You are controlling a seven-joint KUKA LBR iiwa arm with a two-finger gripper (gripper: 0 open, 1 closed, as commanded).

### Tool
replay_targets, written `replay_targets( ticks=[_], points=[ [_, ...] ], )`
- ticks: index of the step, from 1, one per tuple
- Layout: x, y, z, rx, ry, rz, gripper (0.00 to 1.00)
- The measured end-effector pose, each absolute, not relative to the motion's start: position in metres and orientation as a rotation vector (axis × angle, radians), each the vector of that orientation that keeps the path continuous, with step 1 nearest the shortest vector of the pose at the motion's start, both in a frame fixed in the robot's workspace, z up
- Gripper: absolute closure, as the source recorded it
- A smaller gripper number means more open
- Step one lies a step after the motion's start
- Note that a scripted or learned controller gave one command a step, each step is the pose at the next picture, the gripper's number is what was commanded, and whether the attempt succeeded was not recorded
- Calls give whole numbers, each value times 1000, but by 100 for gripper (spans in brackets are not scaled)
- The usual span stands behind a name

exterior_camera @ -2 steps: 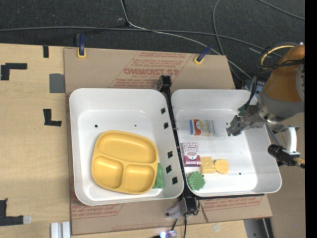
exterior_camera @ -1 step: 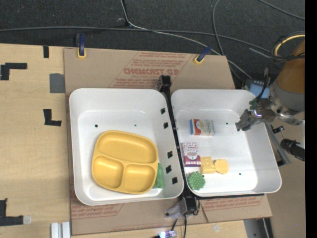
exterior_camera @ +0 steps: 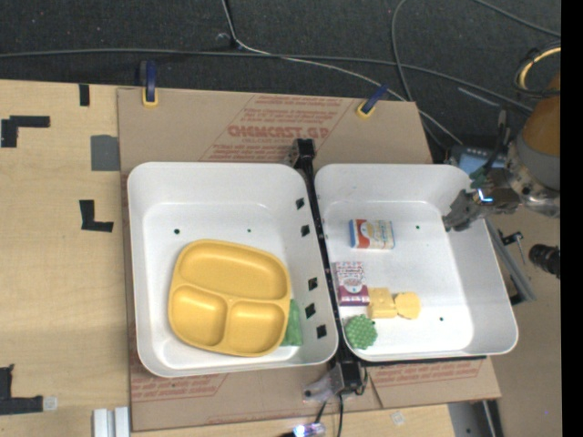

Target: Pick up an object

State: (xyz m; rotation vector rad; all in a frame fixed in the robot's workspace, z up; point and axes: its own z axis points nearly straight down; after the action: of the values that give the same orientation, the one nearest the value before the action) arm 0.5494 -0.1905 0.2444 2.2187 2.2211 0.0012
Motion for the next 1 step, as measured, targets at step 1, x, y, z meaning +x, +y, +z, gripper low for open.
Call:
replay_targets(
  ticks=[1],
  points=[
    [563, -149, 238, 2217, 2228, 1, 100]
  ],
)
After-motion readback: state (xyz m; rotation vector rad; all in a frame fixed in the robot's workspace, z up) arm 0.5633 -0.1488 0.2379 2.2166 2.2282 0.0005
